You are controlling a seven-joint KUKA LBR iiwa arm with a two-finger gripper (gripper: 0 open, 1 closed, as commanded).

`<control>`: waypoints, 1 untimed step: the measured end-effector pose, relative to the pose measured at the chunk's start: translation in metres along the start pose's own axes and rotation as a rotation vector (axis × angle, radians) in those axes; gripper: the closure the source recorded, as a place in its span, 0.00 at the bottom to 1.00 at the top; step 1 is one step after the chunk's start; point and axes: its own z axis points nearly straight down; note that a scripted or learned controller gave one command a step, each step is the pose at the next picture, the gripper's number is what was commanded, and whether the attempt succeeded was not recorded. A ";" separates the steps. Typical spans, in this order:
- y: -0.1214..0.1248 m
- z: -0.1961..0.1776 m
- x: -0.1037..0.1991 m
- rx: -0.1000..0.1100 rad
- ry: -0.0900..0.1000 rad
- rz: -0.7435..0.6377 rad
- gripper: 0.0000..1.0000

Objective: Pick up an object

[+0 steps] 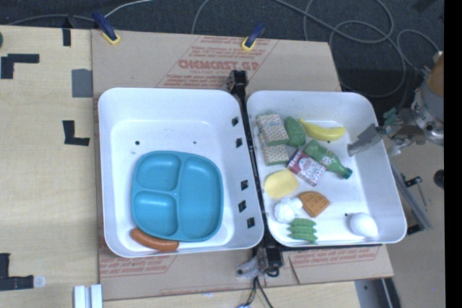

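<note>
The arm [427,112] was cut off at the right edge, and its claw [363,140] looked too blurred to read. A small white lump [287,210] in the right bin [375,177] stayed unidentifiable.

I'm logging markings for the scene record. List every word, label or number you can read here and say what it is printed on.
"CHEMCAST GP", red print on the brown cardboard sheet under the bins; the red lines around it are too blurred to read.
Red print along the cardboard's front edge: too small to read.
Red and white packet in the right bin: printing too blurred to read.
</note>
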 end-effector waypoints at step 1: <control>-0.020 0.152 0.054 0.000 0.002 -0.001 0.00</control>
